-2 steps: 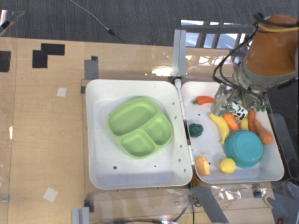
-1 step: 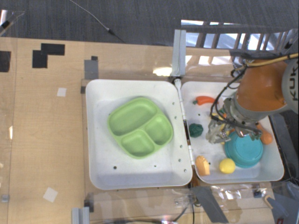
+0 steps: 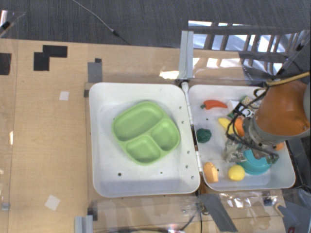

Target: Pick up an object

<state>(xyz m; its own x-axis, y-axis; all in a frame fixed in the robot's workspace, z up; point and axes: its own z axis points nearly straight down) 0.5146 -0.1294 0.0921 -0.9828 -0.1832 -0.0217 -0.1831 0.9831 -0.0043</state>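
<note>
In the right bin (image 3: 287, 178) a carrot (image 3: 214, 104), a green lump (image 3: 203, 135), an orange piece (image 3: 210, 172) and a lemon (image 3: 236, 173) ring the gripper (image 3: 234, 152), which hangs low with the teal cup (image 3: 256, 163) touching its right side.

Two white bins side by side on wooden bench (image 3: 43, 144). Left bin (image 3: 104, 178) holds green divided plate (image 3: 146, 131), three compartments, lying slantwise. Right bin (image 3: 286, 176) holds red-orange chili (image 3: 214, 104) at far side, dark green item (image 3: 203, 135) near left wall, orange piece (image 3: 210, 172) and yellow lemon-like ball (image 3: 236, 173) at near edge, teal cup (image 3: 256, 162) just beside ball. Arm's orange band (image 3: 284, 108) above right bin; gripper (image 3: 235, 151) low over bin, just left of teal cup
</note>
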